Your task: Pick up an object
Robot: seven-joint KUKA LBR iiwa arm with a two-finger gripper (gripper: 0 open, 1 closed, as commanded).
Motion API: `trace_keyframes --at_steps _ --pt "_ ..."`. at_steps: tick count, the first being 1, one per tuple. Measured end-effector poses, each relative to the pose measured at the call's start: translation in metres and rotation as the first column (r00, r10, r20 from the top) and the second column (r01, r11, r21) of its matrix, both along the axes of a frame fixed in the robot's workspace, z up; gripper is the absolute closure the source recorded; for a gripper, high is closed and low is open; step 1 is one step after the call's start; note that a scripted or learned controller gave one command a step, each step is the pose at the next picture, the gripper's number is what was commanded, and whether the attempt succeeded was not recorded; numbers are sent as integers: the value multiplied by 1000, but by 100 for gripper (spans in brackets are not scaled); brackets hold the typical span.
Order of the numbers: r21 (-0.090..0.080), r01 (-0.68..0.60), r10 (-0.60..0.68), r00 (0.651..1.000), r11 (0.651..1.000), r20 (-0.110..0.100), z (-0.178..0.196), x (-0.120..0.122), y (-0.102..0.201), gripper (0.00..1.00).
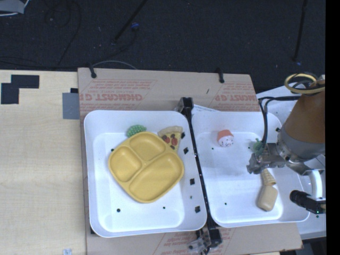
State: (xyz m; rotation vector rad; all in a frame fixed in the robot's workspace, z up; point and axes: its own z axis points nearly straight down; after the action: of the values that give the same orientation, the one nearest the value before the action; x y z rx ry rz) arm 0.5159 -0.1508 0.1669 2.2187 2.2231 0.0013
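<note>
Nearest in the right bin (234, 217), by its right wall, lies a tan plastic bottle (267, 193), neck pointing far, toward the gripper (258, 162). The gripper sits low over the bin's right side, just beyond the bottle's cap, close to or touching it; contact cannot be judged. Whether the tool is spread or pressed together cannot be told from here; nothing is visibly pinched.

Left bin (101, 206): yellow three-compartment tray (146, 166), set askew, mid-bin.

Farther back: green toy vegetable (136, 129) and toy pizza slice (171, 136) at the tray's far edge. Right bin, far middle: small red-and-white toy (225, 138), well apart from the gripper.
</note>
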Motion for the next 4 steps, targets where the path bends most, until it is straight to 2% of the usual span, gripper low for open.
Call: trace_keyframes --at_steps 2,3,4 --pt "-1 0 0 1000 1000 2 90 0 -6 100" --pt "2 -4 4 1000 1000 -2 85 28 46 100" --pt "1 -2 2 1000 1000 -3 85 35 93 100"
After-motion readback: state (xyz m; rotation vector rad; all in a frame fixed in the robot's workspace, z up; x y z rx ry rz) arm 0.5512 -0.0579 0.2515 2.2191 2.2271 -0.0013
